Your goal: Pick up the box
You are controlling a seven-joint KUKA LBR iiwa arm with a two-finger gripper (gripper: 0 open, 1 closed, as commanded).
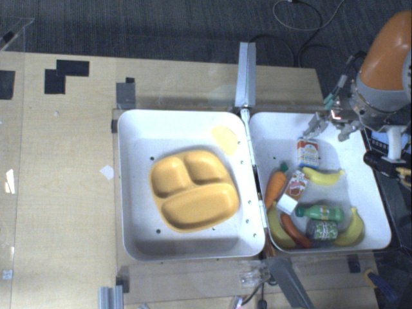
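Fingers on the gripper (331,125) are spreading apart, and nothing is sitting between them. They are hanging over the top right part of the right bin (380,198), up above the pile of things.

After that, going from big to small. The left bin (132,192) is holding a big yellow tray (193,188) with three hollow parts. The grey arm (386,63) with its orange band is reaching in from the right. In the right bin, yellow bananas (324,175) are lying around the pile, one near the middle and more along the bottom. An orange carrot (275,187) is leaning by the left wall. A green bottle (320,212) is lying on its side, with a dark can (322,230) just below it. A red chili (293,229) is lying close by. A small pouch (309,152) is sitting just below the gripper.

The box (293,192) is the little white and red one. It is lying tilted between the carrot and the banana, touching both, near the middle of the bin.

I think the arm is getting ready to reach. It is not grabbing yet. Next it needs to go down and to the left, past the pouch, and put one finger on each side of the box. That looks tricky, because the carrot and banana are crowding it.
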